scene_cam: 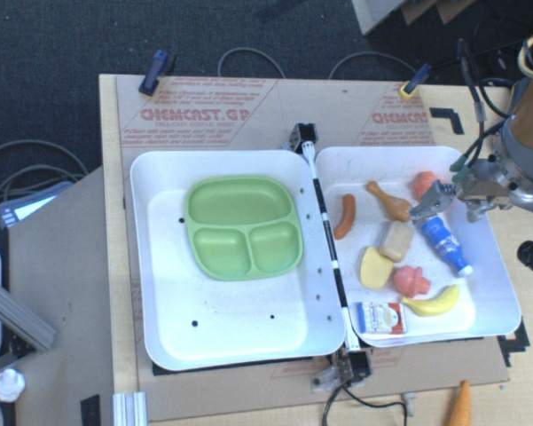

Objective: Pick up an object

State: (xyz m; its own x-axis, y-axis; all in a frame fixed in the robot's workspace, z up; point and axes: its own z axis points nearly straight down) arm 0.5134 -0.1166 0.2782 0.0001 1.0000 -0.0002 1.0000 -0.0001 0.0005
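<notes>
My gripper (428,204) hovers over the upper right part of the right bin (489,284), reaching in from the right. Just below it lies a blue bottle (445,245) with a white cap, pointing down and right. A red-orange piece (423,184) sits just above the gripper, and a brown drumstick (388,201) lies to its left. A beige block (395,240) rests below and to its left. I see nothing lifted off the bin floor.
Also in the right bin are an orange sausage (344,216), a yellow wedge (375,269), a pink toy (411,280), a banana (433,303) and a small white carton (379,318). A green divided plate (244,229) lies in the left bin (231,322).
</notes>
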